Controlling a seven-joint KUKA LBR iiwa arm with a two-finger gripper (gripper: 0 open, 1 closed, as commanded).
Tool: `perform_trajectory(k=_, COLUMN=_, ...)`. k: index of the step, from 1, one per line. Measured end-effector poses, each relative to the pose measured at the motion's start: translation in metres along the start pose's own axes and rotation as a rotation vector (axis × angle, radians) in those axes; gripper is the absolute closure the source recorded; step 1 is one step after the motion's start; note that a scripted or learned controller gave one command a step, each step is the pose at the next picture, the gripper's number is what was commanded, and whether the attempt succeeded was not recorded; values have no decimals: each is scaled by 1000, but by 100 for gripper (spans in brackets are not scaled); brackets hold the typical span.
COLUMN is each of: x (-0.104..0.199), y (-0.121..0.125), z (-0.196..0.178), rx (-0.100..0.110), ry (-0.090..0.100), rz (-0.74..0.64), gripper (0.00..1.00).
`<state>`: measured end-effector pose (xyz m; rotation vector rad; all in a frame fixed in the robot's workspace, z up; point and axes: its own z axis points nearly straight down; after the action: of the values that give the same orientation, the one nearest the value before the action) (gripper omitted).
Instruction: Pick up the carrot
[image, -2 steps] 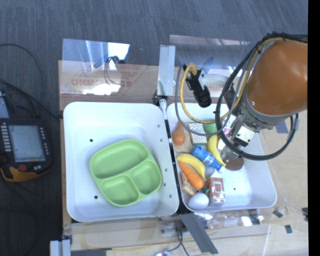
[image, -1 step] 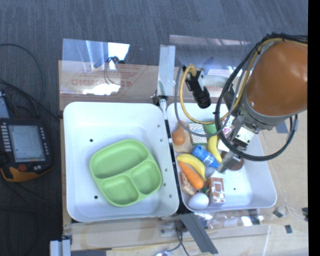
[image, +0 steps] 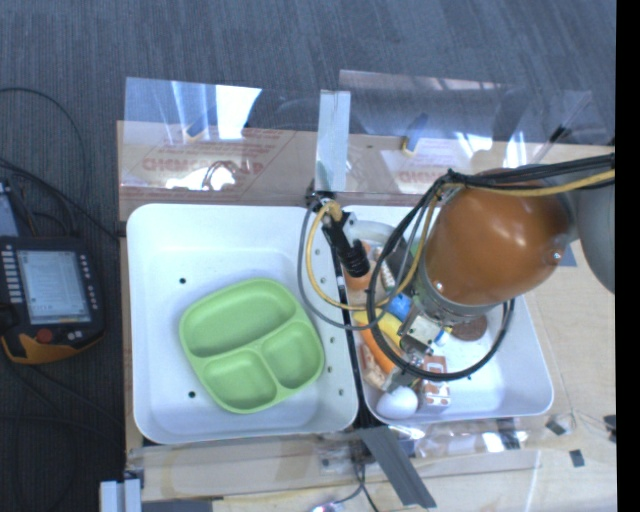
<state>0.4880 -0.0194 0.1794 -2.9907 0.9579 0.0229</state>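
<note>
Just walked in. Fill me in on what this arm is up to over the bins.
The grey arm with the orange band is reaching down into the right bin, working among a pile of small items. An orange piece, likely the carrot, lies at that bin's left side, and a white egg-like item sits near the front. The arm's body and cables hide the gripper, so a grasp cannot be confirmed. The left bin holds a green divided plate, untouched.

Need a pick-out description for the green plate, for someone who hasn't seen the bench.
Two white bins sit side by side; take the left bin, away from the arm. The green plate lies flat on its floor, toward the centre wall. It is pale green, rounded, split into three compartments, and the sole coloured item in that bin.
</note>
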Motion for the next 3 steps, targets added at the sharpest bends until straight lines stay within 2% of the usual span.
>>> perform_trajectory(k=1, x=82, y=58, z=89, rx=5, ry=17, rz=-207, gripper=0)
perform_trajectory(k=2, x=58, y=53, z=89, rx=3, ry=24, rz=-219, gripper=0)
perform_trajectory(k=3, x=72, y=40, z=90, rx=-3, ry=14, rz=-420, gripper=0)
